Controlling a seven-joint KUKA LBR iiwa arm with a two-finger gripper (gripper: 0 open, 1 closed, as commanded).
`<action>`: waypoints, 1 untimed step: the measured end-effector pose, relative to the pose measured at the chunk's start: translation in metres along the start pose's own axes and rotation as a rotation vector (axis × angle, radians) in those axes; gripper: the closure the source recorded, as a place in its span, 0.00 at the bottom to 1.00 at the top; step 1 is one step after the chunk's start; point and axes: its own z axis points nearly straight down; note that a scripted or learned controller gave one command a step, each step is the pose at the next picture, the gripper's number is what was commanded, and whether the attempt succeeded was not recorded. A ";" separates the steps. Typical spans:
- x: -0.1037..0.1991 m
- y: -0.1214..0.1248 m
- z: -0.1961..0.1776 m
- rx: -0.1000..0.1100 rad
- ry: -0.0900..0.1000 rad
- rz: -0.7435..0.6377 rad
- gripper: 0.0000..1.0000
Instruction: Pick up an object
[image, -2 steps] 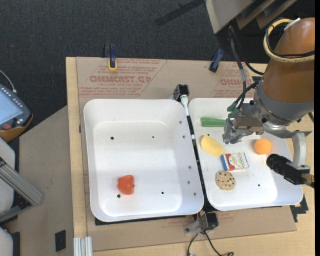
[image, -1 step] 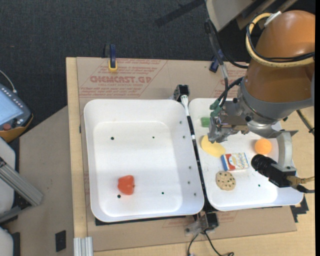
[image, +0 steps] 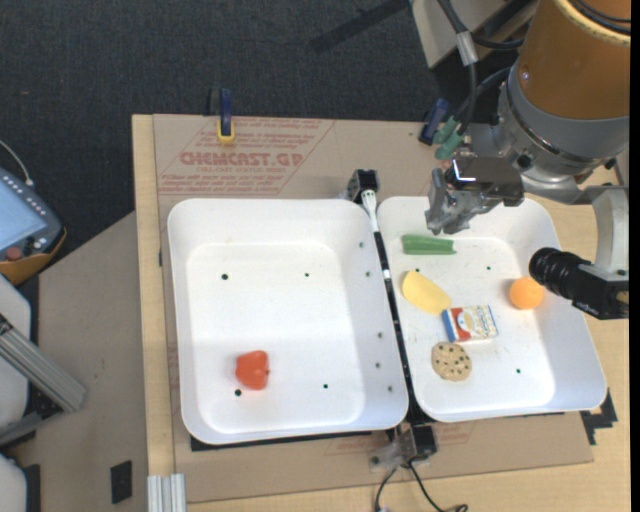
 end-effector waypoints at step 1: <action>0.049 0.037 0.113 0.027 -0.006 0.001 1.00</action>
